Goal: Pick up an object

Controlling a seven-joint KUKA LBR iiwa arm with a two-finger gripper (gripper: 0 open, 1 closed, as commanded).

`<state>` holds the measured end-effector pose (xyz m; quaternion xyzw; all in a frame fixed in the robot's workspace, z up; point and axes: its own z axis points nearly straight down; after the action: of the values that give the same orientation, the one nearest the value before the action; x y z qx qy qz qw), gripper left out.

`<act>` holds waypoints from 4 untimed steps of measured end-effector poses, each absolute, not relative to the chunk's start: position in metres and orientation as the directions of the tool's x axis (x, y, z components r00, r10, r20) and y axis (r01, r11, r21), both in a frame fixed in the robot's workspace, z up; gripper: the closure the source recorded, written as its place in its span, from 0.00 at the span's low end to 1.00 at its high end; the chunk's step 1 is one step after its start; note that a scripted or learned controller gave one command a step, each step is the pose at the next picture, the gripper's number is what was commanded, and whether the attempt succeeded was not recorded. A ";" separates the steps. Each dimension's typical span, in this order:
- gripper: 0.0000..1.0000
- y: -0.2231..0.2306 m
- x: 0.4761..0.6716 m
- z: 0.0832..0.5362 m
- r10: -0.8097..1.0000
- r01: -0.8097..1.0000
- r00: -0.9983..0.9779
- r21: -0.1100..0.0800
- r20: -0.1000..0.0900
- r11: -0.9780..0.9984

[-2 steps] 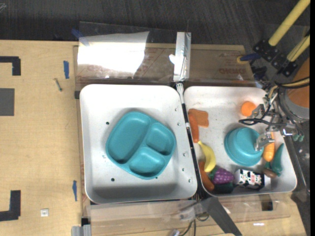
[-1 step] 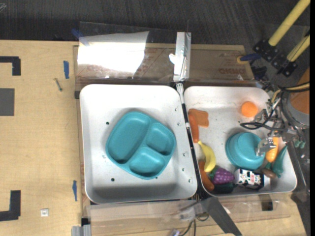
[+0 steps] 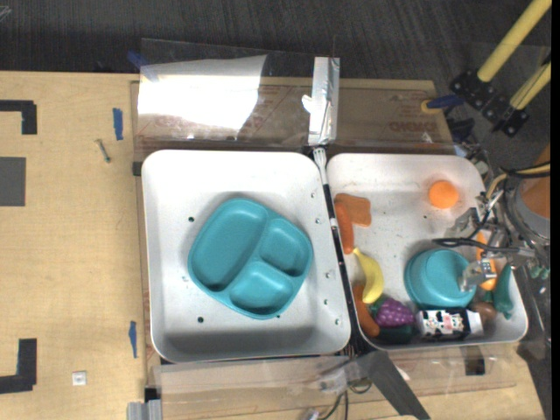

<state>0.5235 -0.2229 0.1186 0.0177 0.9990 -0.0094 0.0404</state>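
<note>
The right bin (image 3: 394,182) holds several toys. An orange ball (image 3: 444,193) lies near its back right. An orange wedge (image 3: 350,217) and a yellow banana (image 3: 372,276) lie along its left wall, with purple grapes (image 3: 395,313) at the front. A teal bowl (image 3: 436,278) sits right of centre, and a black-and-white bottle (image 3: 448,323) lies in front of it. My gripper (image 3: 479,274) reaches in from the right and hangs low over the bowl's right rim. A small teal object (image 3: 504,297) lies just beside it.
The left bin (image 3: 166,234) holds a teal divided plate (image 3: 251,255). A metal divider strip (image 3: 322,103) and clear plastic sheet (image 3: 210,103) stand behind the bins. Yellow poles (image 3: 516,24) cross the top right. Cables (image 3: 486,213) hang off my wrist above the right bin's wall.
</note>
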 end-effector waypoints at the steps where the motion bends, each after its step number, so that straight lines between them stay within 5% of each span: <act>1: 0.00 -0.192 0.515 0.119 0.072 0.075 -0.994 -0.029 -0.082 0.997; 4: 0.00 -0.202 0.507 0.118 -0.044 -0.043 -0.996 -0.016 -0.077 0.999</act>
<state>0.5067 -0.2020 0.1178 -0.0216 0.9990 -0.0073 0.0385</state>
